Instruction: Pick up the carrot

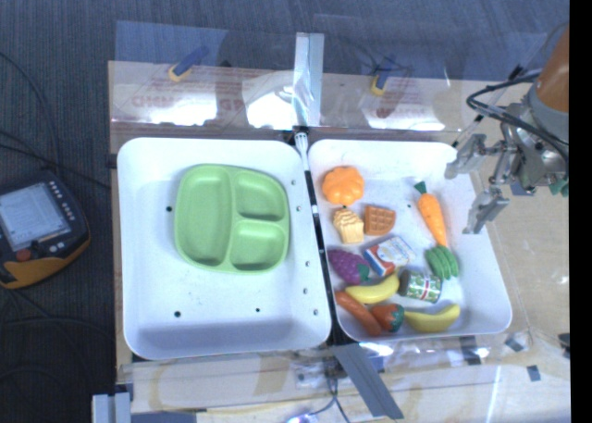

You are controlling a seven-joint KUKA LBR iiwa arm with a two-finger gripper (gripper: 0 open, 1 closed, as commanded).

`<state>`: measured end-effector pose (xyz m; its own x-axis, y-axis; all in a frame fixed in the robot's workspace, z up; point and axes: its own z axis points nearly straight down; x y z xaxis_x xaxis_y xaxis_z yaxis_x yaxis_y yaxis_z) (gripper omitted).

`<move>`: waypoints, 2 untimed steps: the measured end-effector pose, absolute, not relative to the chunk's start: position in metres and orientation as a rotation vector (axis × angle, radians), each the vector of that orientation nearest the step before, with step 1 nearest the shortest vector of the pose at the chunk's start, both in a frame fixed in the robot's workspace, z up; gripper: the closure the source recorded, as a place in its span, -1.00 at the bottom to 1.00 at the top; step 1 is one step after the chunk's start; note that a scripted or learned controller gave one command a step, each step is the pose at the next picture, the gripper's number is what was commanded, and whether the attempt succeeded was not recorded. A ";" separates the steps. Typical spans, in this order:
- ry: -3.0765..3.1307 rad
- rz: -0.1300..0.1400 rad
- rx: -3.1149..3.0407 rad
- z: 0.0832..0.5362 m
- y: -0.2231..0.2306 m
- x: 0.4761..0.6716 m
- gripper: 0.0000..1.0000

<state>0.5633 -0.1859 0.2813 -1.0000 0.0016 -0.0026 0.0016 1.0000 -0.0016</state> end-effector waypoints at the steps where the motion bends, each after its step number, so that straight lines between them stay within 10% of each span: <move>1: 3.131 0.007 -0.359 0.125 -0.209 0.607 -1.00; 2: 3.116 -0.006 -0.302 0.090 -0.201 0.602 -1.00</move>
